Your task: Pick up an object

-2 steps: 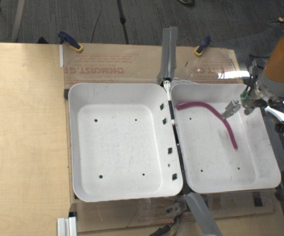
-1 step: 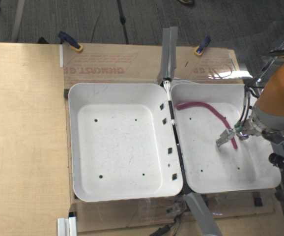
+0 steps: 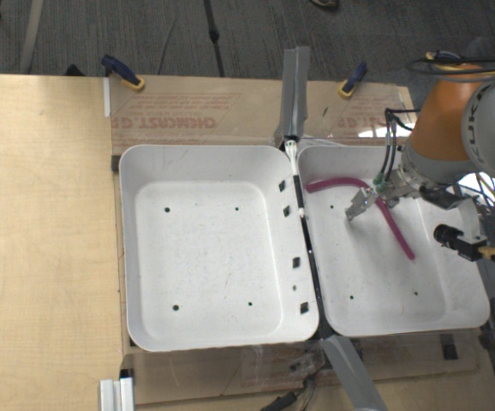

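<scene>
1. The bent, flexible-looking pink tube (image 3: 376, 202) is lying in the right shallow white plastic bin (image 3: 453, 315), up in its back half, with the grey arm's two-finger metal gripper (image 3: 356, 210) sitting right over its bend
2. Gripper fingers look spread apart, with the tips just off the tube's left side. I don't see the tube pinched between them, so I wouldn't call it held
3. My guess on placement: the arm comes in from the right and hangs low over the bend because that's the middle of the tube
4. The tube is an elbow shape: a short leg runs left toward the divider, and a longer leg slants toward the bin's front right. So its long axis is that diagonal
5. The left shallow white plastic bin (image 3: 145, 255) sits right beside it
</scene>
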Robot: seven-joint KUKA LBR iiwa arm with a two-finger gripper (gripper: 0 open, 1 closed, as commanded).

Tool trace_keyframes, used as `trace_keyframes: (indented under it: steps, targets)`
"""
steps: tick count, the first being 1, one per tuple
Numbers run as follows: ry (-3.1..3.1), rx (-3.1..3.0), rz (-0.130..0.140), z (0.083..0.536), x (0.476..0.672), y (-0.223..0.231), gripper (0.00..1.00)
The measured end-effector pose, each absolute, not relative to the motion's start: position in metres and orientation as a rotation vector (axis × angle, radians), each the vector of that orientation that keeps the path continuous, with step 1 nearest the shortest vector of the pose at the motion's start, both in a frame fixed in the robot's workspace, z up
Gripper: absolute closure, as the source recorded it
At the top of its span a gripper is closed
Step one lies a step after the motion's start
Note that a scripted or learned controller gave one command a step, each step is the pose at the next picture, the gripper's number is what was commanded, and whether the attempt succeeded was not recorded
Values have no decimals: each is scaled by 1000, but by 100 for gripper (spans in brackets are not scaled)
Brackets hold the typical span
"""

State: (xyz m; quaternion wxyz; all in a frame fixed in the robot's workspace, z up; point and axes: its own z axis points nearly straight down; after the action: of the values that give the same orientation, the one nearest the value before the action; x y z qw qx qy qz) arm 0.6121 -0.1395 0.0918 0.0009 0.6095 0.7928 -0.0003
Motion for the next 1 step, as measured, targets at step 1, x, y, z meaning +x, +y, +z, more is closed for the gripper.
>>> trace_keyframes:
  steps: [1]
  targets:
    - [2510,1885,0,92,659,-102,0]
